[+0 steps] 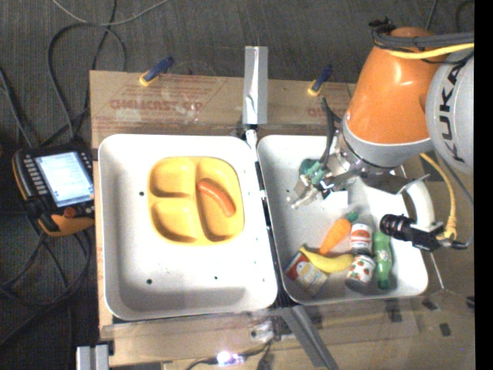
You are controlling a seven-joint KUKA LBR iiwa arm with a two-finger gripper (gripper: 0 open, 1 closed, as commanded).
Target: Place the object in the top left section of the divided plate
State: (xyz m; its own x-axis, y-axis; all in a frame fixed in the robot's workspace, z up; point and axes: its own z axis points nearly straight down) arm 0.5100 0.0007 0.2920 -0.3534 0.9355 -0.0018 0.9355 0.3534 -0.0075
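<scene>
Your gripper point(302, 196) is hovering over the right bin point(281, 160), and you can't tell its grip state from here. Nearer, a carrot point(336, 236) and banana point(327, 261) are lying together, while a sausage point(216, 196) is sitting in the yellow divided plate's point(174, 233) right section, left bin point(131, 284).

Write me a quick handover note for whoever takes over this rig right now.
Gripper: over the right bin, above its upper left area; nothing seen between its fingers.
Divided plate: yellow, in the left bin. A hot dog lies in its right section; its top left section holds nothing.
Carrot, banana, cans and a green bottle sit in the right bin.
Left: pick an object, place it top left.
</scene>
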